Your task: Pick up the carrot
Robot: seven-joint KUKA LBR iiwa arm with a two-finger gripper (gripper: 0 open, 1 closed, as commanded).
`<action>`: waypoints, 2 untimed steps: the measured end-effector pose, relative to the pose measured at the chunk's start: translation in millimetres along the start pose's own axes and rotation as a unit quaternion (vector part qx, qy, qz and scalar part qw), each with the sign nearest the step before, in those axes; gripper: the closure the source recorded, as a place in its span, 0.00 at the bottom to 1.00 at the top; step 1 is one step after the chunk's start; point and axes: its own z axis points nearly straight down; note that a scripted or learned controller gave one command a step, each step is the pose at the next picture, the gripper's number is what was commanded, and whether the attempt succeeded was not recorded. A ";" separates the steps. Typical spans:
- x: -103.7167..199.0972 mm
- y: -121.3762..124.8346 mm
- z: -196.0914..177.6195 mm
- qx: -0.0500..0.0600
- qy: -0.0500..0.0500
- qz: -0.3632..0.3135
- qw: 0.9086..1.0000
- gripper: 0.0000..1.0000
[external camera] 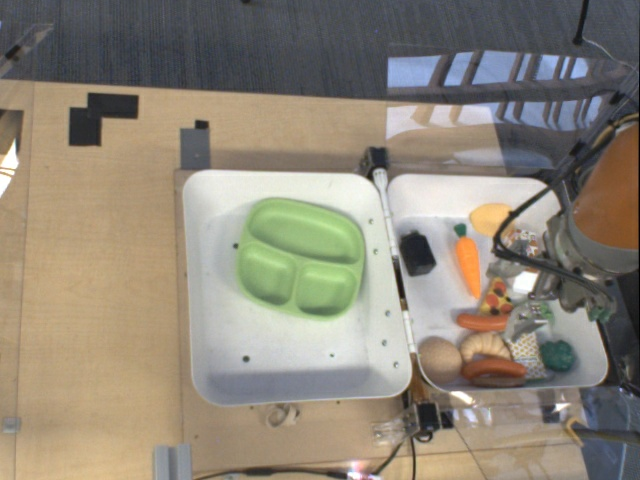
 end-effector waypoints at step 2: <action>-96.3 43.6 103.1 -0.001 -0.003 0.083 0.997 0.00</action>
